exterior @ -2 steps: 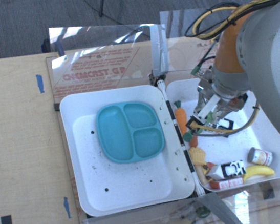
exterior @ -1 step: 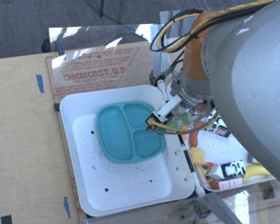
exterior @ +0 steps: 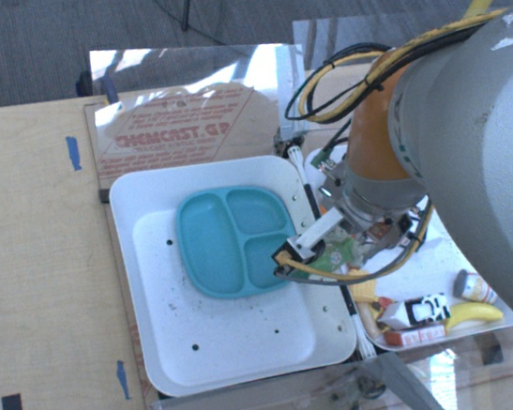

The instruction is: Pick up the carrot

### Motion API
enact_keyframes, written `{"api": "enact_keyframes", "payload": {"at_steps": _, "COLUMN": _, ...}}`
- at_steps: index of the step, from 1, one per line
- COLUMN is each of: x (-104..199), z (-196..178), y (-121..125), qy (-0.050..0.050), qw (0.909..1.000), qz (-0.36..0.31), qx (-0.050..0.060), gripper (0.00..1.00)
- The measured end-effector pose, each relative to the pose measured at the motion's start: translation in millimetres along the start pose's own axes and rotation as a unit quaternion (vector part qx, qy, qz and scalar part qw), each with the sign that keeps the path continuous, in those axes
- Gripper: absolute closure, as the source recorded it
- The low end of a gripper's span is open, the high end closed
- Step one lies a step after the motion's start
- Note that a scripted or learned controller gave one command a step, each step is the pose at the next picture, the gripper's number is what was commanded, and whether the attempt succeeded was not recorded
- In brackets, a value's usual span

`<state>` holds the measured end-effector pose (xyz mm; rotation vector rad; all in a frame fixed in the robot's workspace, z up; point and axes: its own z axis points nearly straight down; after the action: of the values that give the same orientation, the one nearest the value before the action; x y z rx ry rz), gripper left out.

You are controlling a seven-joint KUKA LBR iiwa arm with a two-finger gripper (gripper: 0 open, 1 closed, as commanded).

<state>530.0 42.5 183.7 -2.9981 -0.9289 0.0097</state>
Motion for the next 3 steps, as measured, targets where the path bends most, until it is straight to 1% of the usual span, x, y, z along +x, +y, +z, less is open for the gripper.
{"api": "enact_keyframes", "payload": {"at_steps": 1, "x": -96, "z": 1, "y": 49, "qy": 0.001, "qw": 0.9931, "qz": -0.117, "qx": 0.0, "gripper": 1.0}}
{"api": "enact_keyframes", "payload": {"at_steps": 2, "x": -141, "z": -11, "y": 114, "qy": 0.001, "qw": 0.9995, "qz": -0.031, "qx": -0.002, "gripper": 1.0}}
{"api": "enact_keyframes", "payload": {"at_steps": 3, "x": -113, "z": -41, "y": 112, "qy": 0.001, "qw": 0.9821, "qz": 0.188, "qx": -0.001, "gripper": 1.0}}
